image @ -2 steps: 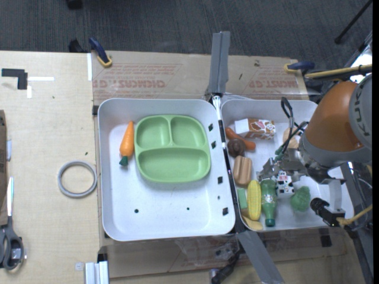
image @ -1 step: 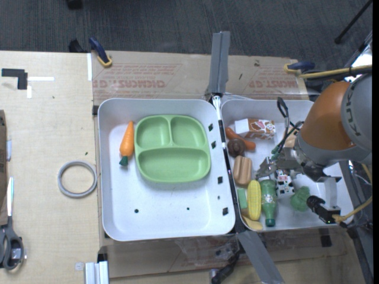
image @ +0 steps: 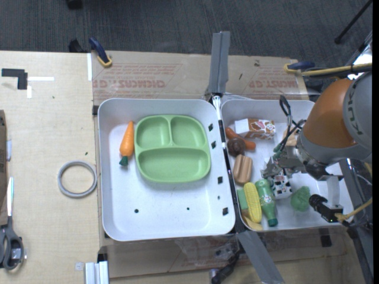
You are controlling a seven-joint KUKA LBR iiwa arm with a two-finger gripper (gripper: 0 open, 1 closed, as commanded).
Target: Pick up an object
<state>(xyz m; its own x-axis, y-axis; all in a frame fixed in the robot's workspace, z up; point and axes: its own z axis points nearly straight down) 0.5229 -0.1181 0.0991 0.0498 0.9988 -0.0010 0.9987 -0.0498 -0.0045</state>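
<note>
Just below the tool (image: 277,169), a green bottle (image: 266,201) (beside corn (image: 253,199)).

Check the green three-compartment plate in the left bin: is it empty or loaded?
Empty. All three compartments of the green divided plate show bare green; the orange toy carrot lies beside it on the left white bin floor.

Left bin (image: 112,176) front floor open, green divided plate (image: 173,147) and carrot (image: 126,141) crowd its back, right bin (image: 308,218) packed with corn (image: 253,199), green bottle (image: 266,202), hot dog (image: 242,168)
</note>
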